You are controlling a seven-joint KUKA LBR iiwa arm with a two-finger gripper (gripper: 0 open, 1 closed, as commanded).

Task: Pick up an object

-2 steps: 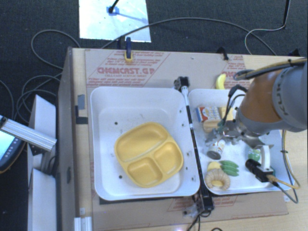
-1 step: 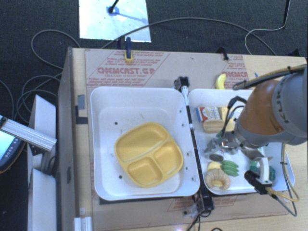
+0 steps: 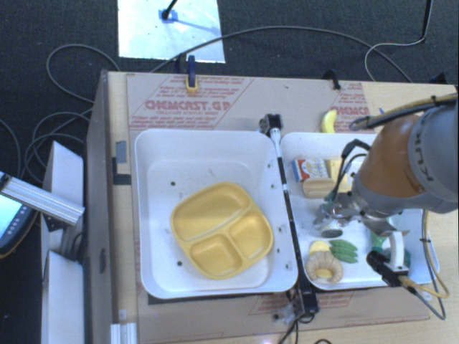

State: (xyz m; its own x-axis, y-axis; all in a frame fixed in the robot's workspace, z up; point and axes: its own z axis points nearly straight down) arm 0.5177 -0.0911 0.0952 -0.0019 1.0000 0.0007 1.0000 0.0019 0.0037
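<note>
the arm (image 3: 401, 167) hangs low over the right bin (image 3: 301, 145), above a croissant (image 3: 324, 266); can't tell how its jaws stand.

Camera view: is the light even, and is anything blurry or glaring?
Camera view: light is soft and fairly even, with faint shadows inside the left bin; the yellow tray is sharp; the pale sheet on the dark floor is washed out by glare; the arm looks soft, and the hand is too blurred to make out clearly.
</note>
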